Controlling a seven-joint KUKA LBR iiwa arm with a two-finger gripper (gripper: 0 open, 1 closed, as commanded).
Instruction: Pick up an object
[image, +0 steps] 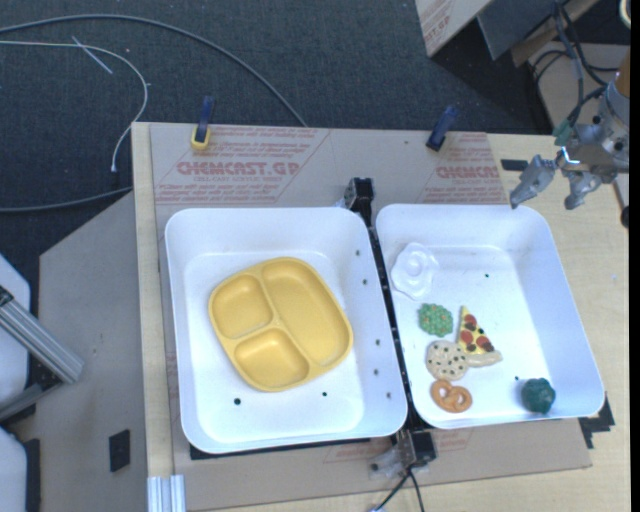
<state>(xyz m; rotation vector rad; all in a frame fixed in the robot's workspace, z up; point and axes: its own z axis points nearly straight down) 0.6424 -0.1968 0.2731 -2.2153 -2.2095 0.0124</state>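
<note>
My gripper (553, 188) hangs at the upper right, above the far right corner of the right bin (560, 270); its two fingers are spread apart with nothing between them. In that bin lie a white fried-egg piece (413, 270), a green broccoli piece (435, 319), a pizza slice (476, 340), a chocolate-chip cookie (445, 359), a pretzel (451, 397) and a dark green ball (538, 395). All of them lie well below the gripper in the view.
The left bin (190, 300) holds a yellow divided plate (280, 322). Black clamps (359, 190) join the bins at the middle. Two blue clips (205, 118) sit on the cardboard's far edge. Cables run across the dark floor behind.
</note>
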